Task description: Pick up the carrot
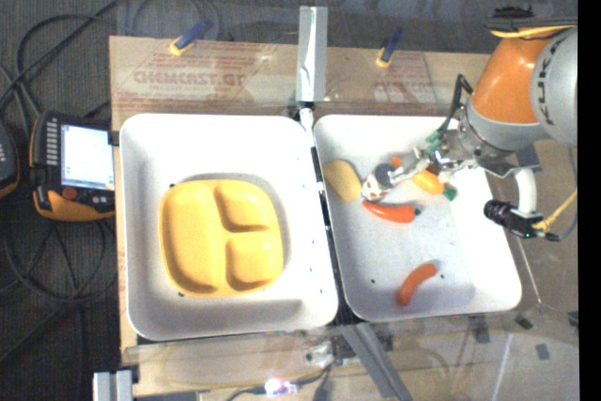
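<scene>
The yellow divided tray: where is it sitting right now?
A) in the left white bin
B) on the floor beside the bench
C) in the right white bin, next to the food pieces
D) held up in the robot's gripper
A: the yellow divided tray lies flat in the left white bin, while the gripper is over the right white bin among the small food items.

Two white bins: the left bin (141, 230) holds one yellow divided tray (223, 235); the right bin (470, 277) holds four small food pieces, one being a carrot (416, 282).
</scene>
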Robot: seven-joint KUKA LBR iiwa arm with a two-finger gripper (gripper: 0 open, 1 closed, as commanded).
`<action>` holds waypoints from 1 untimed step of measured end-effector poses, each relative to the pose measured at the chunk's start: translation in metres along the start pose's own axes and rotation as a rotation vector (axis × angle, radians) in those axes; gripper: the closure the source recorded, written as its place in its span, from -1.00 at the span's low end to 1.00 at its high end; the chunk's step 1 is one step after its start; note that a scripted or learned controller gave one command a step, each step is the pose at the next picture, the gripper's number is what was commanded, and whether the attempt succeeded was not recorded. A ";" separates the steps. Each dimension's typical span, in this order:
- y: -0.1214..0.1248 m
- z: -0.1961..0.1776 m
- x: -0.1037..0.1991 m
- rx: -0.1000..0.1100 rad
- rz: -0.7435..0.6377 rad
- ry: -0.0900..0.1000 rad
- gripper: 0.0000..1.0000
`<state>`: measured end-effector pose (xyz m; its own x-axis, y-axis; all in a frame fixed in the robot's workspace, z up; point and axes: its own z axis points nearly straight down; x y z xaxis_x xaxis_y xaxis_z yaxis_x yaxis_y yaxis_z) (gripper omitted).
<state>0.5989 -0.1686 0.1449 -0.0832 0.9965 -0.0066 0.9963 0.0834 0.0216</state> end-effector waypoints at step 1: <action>0.015 0.041 -0.021 0.022 -0.096 0.004 -1.00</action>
<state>0.6167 -0.1882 0.1048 -0.1788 0.9839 -0.0032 0.9839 0.1788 -0.0008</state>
